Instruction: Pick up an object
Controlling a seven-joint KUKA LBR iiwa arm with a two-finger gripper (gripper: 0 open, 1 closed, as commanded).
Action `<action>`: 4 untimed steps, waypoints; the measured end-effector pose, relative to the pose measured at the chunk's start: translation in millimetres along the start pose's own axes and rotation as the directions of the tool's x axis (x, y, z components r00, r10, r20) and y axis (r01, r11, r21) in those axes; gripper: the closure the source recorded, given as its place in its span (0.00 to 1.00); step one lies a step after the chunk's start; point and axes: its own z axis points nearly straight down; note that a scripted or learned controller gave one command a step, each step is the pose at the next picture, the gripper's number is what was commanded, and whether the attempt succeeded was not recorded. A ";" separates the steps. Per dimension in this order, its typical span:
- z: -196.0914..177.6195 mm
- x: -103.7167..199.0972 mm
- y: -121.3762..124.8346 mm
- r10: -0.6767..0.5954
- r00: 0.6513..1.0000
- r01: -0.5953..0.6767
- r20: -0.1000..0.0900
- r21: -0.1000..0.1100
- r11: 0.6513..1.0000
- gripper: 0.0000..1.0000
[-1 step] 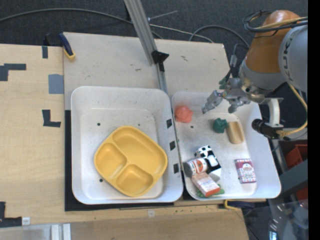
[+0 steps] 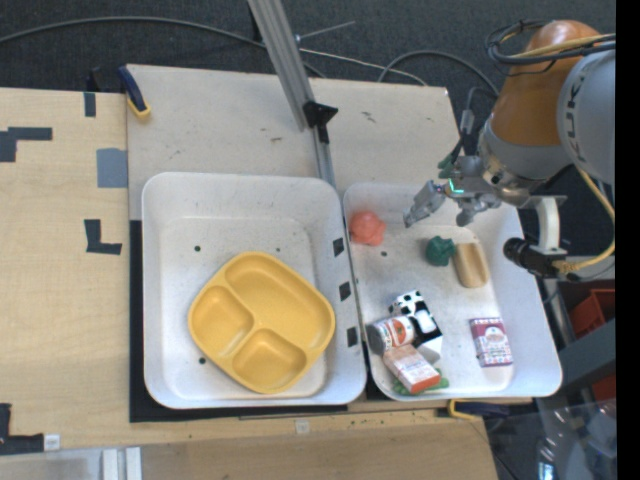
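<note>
On my feed the left bin (image 2: 160, 268) holds a yellow divided tray (image 2: 262, 320). In the right bin (image 2: 530, 368) I see an orange ball (image 2: 368, 228), a small can (image 2: 392, 333), a black-and-white toy (image 2: 416, 313), a green lump (image 2: 439, 251), a tan block (image 2: 470, 264) and a red carton (image 2: 490, 341). The end effector (image 2: 445, 205) hovers above the green lump, fingers spread, nothing between them.

Yellow tray (image 2: 262, 320), green ball (image 2: 439, 251), orange-red ball (image 2: 367, 228).
</note>
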 end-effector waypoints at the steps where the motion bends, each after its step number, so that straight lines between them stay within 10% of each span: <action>1: 63.6 3.7 2.8 0.001 1.000 -0.001 0.001 0.006 1.000 0.00; 3: 129.5 -2.7 -5.6 0.001 1.000 -0.001 0.002 0.001 1.000 0.00; 4: 119.3 -1.9 -5.5 -0.001 1.000 0.001 0.001 0.001 1.000 1.00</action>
